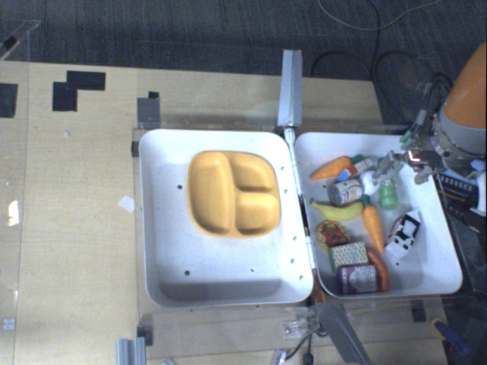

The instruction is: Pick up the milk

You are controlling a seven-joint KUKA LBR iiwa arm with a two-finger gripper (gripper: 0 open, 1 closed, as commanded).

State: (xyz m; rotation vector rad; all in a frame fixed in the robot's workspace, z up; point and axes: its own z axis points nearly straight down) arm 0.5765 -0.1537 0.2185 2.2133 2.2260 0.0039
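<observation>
Milk (402,234): a small carton with black cow patches on white, seen lying tilted in the right bin (449,268), near its right wall, roughly halfway between far and near edges. Nothing is seen touching it from above.

Milk neighbours: a carrot (372,230) is laid just to its left, a green bottle (389,195) is found a bit farther back.

Gripper (397,164): hung over the far part of the right bin, above the green bottle, well apart from the milk.

Fingers: honestly can't be made out, too blurry and dark to say if they're spread or closed. No item is seen between them.

Arm (466,112): reached in from the right, orange band visible at the far right corner.

Other stuff in right bin: a banana (338,211), a small can (348,193), another carrot (332,169) at the far left, some boxed items (349,255) piled at the near side.

Left bin (163,226): a yellow divided tray (233,192) is set in it, toward the far side.

Surface (68,226): light wood, both bins are carried side by side on it.
</observation>
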